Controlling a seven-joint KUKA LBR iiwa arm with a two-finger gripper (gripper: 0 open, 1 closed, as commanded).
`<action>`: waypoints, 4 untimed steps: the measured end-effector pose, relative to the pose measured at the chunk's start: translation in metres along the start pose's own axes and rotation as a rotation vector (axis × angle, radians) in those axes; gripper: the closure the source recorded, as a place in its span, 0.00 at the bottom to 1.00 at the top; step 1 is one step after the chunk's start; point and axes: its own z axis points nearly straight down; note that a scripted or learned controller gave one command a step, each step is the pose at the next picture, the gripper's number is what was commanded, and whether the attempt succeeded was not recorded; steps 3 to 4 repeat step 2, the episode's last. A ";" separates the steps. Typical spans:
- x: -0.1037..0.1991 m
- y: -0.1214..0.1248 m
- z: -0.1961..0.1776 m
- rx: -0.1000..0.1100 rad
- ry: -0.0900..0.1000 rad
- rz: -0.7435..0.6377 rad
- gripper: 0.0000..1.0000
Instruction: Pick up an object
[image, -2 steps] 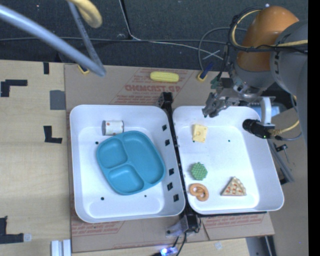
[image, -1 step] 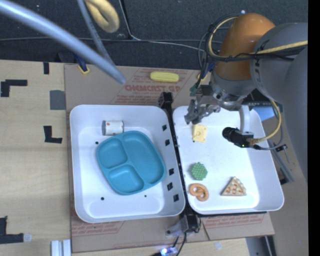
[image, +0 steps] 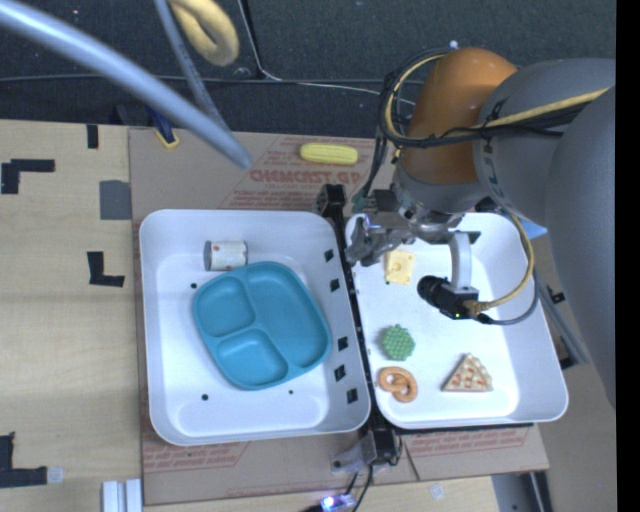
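Observation:
My gripper (image: 372, 240) hangs low over the far left corner of the right bin (image: 535, 400), close to the wall between the two bins. A pale yellow cheese-like block (image: 400, 267) lies just right of and below it, apart from it as far as I can see. Further toward the front of the same bin lie a green knobbly ball (image: 398, 342), a brown pretzel (image: 397, 383) and a pizza slice (image: 467, 375). The wrist and its cables hide the bin's far middle.
The left bin (image: 160, 300) holds a blue divided plate (image: 262, 323) and a small grey can (image: 226, 253) on its side. A yellow corn-like piece (image: 328, 153) lies on the cardboard behind the bins. The grey arm covers the right side.

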 end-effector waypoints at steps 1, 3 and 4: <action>0.040 -0.017 0.001 -0.001 0.000 -0.001 1.00; 0.087 -0.042 0.014 0.001 0.000 -0.002 1.00; 0.087 -0.042 0.014 0.001 0.000 -0.002 1.00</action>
